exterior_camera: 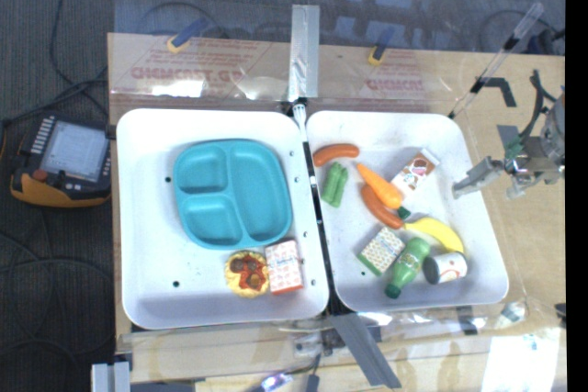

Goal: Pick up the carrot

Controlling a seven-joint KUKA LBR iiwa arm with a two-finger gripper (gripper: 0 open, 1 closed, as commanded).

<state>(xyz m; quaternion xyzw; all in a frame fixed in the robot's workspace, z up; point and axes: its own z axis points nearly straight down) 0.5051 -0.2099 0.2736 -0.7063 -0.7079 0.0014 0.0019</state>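
Note:
The carrot point(378, 183) is an orange tapered piece lying slantwise in the middle of the right bin point(478, 280). A second orange piece point(384, 210) lies just below it, touching it. My gripper point(497, 179) hangs over the right rim of that bin, well to the right of the carrot. Its two grey fingers point(471, 178) are spread apart with nothing between them.
Around the carrot lie an orange-red sausage point(335, 153), a green vegetable point(333, 184), a small carton point(413, 174), a banana point(436, 232), a checked box point(380, 250), a green bottle point(407, 263) and a can point(446, 267). The left bin holds a blue divided plate point(230, 191), a pizza slice point(246, 273) and a red box point(285, 266).

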